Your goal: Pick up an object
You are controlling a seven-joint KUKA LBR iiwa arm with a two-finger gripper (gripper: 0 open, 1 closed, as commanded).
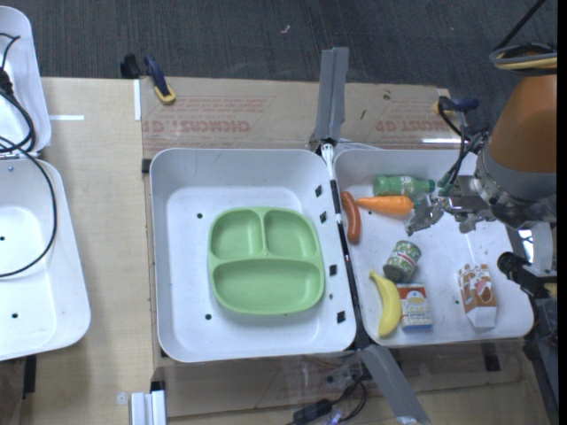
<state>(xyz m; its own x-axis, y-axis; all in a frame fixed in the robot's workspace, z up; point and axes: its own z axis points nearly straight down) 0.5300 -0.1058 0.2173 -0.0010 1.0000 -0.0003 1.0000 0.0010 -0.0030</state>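
Observation:
The right bin [509,326] holds several items: a green bottle [400,185], a carrot [386,205], a sausage [352,216], a small green can [403,260], a banana [385,302], a red and blue box [415,306] and a small carton [477,294]. My gripper [431,212] hangs over this bin's upper middle, just right of the carrot's thick end and above the can. Its fingers are spread apart with nothing between them. The grey arm with its orange band [530,127] comes in from the right.
In the left bin [173,264] lies a green divided plate [266,260]. A grey divider post [332,96] rises between the bins at the back. White equipment with black cables [27,237] stands at the far left.

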